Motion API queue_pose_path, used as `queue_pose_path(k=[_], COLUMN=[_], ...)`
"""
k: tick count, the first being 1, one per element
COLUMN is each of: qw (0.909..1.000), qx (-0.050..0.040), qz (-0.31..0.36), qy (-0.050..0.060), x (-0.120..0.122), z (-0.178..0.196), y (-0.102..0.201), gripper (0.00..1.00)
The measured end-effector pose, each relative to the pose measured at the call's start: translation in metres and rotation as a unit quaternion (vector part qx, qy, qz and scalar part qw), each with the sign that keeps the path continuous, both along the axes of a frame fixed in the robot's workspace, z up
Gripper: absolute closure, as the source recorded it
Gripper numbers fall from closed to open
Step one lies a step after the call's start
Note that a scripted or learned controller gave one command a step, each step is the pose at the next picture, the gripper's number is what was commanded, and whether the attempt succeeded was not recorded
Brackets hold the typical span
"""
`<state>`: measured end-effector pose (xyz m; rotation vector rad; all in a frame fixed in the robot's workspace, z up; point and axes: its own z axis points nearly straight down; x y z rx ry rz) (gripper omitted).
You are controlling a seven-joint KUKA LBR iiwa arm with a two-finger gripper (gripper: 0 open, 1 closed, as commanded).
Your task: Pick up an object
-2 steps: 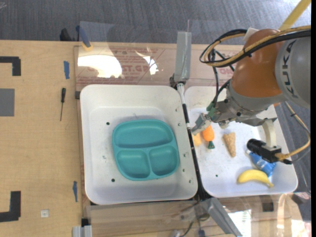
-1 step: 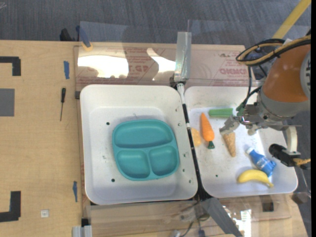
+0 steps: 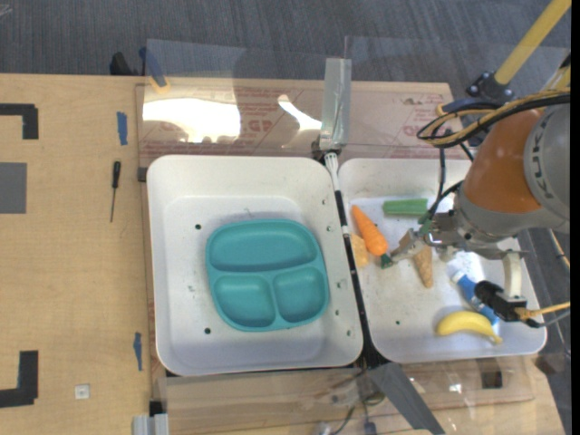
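The right bin [image 3: 399, 329] holds several small items. An orange carrot [image 3: 367, 231] lies near its left wall, with a pale yellow piece [image 3: 361, 255] just below it. Close by are a green bar [image 3: 405, 207] at the back, a tan cone-shaped piece [image 3: 423, 265] in the middle and a yellow banana [image 3: 467, 324] at the front. My gripper [image 3: 419, 240] hangs low over the bin's middle, right of the carrot and just above the tan piece. Nothing shows held in it.
The left bin [image 3: 172, 198] holds a teal divided plate [image 3: 267, 273]. A blue and white item [image 3: 466, 275] and a white cylinder [image 3: 514, 275] lie at the right bin's right side, under my arm. The grey divider wall [image 3: 344, 243] runs between the bins.
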<state>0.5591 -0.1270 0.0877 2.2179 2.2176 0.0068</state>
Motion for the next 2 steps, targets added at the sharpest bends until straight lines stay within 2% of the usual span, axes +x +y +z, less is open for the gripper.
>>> queue_pose_path(k=[1, 2], qw=[1.0, 0.9998], qx=[-0.0003, 0.0013], qz=[-0.001, -0.018], qy=[-0.002, -0.002], x=[0.001, -0.001], z=[0.012, 0.145], y=[-0.001, 0.077], gripper=[1.0, 1.0])
